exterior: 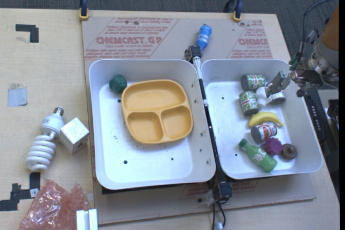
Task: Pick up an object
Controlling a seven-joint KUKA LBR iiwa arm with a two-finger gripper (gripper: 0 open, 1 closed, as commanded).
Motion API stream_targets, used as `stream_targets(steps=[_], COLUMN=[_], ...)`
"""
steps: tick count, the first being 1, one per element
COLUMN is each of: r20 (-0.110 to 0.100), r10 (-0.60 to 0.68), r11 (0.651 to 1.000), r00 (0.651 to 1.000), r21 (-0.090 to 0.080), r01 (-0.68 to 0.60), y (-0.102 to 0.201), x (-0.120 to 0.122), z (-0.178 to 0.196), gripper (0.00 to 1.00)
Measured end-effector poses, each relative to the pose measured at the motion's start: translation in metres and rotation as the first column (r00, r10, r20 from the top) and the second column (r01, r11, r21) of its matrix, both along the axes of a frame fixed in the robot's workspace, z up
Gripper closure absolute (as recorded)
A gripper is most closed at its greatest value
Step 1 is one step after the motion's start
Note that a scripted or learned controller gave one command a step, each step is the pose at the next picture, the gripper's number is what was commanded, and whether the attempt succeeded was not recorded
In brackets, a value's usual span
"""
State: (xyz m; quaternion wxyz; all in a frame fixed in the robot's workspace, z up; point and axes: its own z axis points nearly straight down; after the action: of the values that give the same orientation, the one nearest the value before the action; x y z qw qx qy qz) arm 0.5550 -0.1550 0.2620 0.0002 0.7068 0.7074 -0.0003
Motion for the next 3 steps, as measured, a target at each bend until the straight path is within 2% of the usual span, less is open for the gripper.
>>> stream_targets(steps=[1, 2, 3], r20=[-0.002, -0.001, 0.001], r10=[0.001, 0.0, 0.001], r11=[1.0, 1.0, 1.0], r00=[1.0, 1.0, 1.0], r21=[0.004, 0.003, -0.001], r01=[-0.001, 0.0, -0.001], y=[-0.005, -0.006, 0.058], x=[0.049, 0.05, 0.104], z=[-0.17, -0.16, -0.054], gripper=[0.0, 1.0, 1.0])
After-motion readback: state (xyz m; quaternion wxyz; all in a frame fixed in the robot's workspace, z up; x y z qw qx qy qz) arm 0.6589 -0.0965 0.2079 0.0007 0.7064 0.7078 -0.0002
